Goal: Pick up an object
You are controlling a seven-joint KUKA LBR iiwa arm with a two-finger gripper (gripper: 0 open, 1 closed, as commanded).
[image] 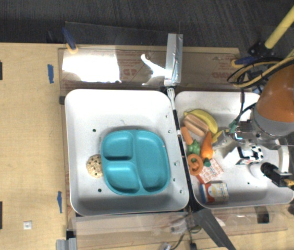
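Observation:
The right bin (224, 99) holds a pile of toy food along its left side. A yellow banana (206, 117) and a hot dog (193, 124) lie at the top of the pile, with an orange carrot (207, 145) and a green piece (194, 149) below them. Lower down are an orange ring-shaped piece (194, 163), a red and white packet (210, 171) and a small can (214, 191). My gripper (244, 144) hangs low over the right half of this bin, just right of the carrot and banana. I see nothing held in it.
The left bin (79, 108) carries a teal divided plate (135, 161) with a cookie (94, 165) beside its left edge. A clear divider wall (173, 61) stands behind the bins. Yellow and black cables (256, 61) trail at the upper right.

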